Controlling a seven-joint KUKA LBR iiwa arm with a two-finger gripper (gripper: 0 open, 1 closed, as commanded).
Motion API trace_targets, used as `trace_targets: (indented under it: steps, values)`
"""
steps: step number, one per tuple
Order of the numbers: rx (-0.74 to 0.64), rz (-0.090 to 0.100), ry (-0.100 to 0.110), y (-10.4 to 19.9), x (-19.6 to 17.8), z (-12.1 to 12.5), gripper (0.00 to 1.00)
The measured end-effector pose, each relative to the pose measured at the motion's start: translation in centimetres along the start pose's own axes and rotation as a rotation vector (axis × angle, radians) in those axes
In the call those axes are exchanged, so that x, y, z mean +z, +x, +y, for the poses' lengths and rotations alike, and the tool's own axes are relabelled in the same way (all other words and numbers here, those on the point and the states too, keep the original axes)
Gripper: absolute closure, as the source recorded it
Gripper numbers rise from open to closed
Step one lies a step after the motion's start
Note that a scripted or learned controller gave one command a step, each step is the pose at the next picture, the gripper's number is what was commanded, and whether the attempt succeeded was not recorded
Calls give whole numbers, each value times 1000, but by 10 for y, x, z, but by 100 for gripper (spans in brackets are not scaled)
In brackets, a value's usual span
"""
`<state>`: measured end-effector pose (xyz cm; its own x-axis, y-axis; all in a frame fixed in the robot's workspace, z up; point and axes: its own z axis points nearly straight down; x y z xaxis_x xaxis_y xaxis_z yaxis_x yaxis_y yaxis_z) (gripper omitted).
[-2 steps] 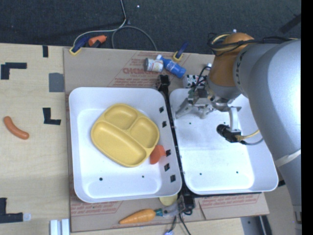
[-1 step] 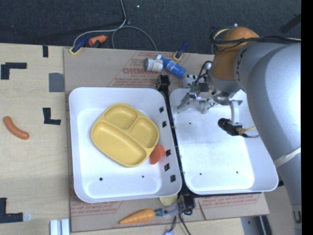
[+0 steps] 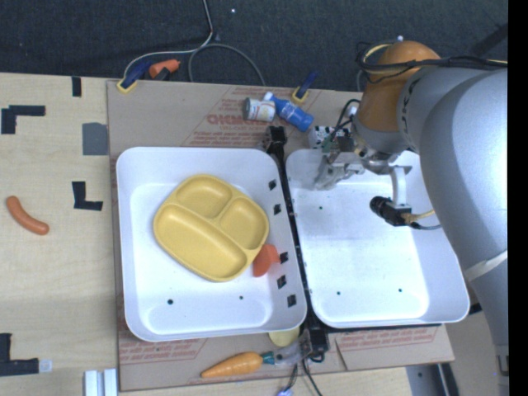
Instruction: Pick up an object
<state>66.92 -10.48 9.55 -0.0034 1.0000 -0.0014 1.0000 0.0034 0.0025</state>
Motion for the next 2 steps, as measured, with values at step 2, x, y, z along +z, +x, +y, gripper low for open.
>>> trace_targets:
  steps: [2]
  values:
    - [3,-3,-1,8,10,-17,0]
